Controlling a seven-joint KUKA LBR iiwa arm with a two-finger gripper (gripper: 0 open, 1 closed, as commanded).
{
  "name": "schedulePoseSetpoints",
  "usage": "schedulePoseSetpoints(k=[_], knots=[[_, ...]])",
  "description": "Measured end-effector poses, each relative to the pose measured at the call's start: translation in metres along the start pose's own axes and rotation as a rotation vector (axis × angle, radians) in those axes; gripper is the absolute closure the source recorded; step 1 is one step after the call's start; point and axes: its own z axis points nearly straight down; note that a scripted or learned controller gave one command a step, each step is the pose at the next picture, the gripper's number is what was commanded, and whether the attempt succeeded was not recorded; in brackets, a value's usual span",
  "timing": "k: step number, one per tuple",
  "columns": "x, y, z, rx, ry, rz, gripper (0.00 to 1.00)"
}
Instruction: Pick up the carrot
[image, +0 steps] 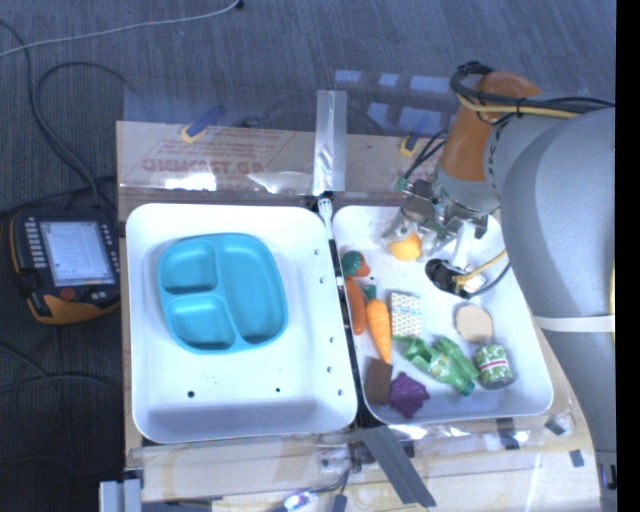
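End effector (437, 228) hovers at the far end of the right bin (528, 345), just beside a small yellow-orange piece (405, 247); whether it's wide or narrow can't be told. Carrot (378, 328) lies near the bin's left wall, well apart from the end effector, untouched. Approach step: next move calls for shifting nearer and left, over the carrot, then descending. Arm (560, 200) enters from right, wrist angled down.

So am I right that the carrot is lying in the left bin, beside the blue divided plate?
Not quite: the camera view shows the carrot in the right bin, near its left wall. The blue divided plate sits alone in the left bin.
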Motion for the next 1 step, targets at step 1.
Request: schedulePoseSetpoints(k=[1], knots=[[-0.0393, 0.0140, -0.1070, -0.003, -0.002, -0.059, 1.00]])
